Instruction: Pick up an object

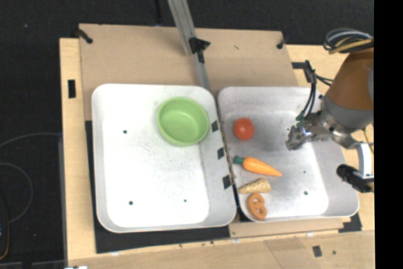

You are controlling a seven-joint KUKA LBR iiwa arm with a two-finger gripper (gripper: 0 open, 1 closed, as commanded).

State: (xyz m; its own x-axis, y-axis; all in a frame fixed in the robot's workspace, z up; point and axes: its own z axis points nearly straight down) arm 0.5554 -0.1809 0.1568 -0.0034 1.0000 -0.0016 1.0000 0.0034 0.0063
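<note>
In the right bin [318, 198] lie a red tomato [244, 129], an orange carrot [259, 166] with a green stem end, a beige bread-like piece [254, 186] and a small brown pretzel [257, 205]. A green bowl [183, 121] sits in the left bin [126, 173], near its far right corner. My gripper [296, 138] hangs over the right part of the right bin, to the right of the tomato and above the carrot's tip, apart from both. Nothing shows between its tips.
A slanted metal pole [179, 6] rises from the seam between the bins at the back. Brown board [239, 57] lies behind both bins. The arm's orange band [352, 82] and cables [343, 40] crowd the right edge.
</note>
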